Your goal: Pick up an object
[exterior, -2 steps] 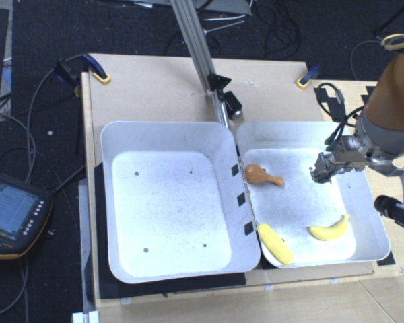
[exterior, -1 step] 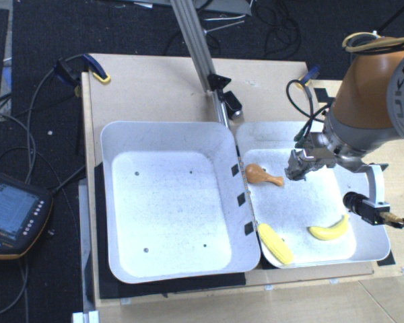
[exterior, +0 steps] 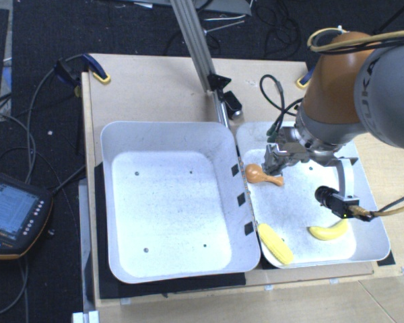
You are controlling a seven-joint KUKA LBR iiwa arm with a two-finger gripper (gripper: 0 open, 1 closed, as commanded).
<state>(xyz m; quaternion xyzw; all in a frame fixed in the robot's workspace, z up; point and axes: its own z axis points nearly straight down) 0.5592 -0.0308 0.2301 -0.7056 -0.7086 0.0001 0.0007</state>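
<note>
In the right bin point(exterior: 303, 214) a small orange-brown wooden piece point(exterior: 261, 175) with a round head and short stem lies near the left wall. My gripper point(exterior: 277, 160) hangs low over the bin, just above and to the right of that piece, close to its stem end. A yellow corn cob point(exterior: 275, 244) rests at the bin's front left corner. A yellow banana point(exterior: 328, 231) lies near the front right.
The left bin point(exterior: 121, 147) sits beside the right one, with black clips point(exterior: 242, 197) along their shared wall. A slanted metal pole point(exterior: 196, 39) rises behind the bins. A handheld pendant point(exterior: 10, 214) and cables lie on the floor to the left.
</note>
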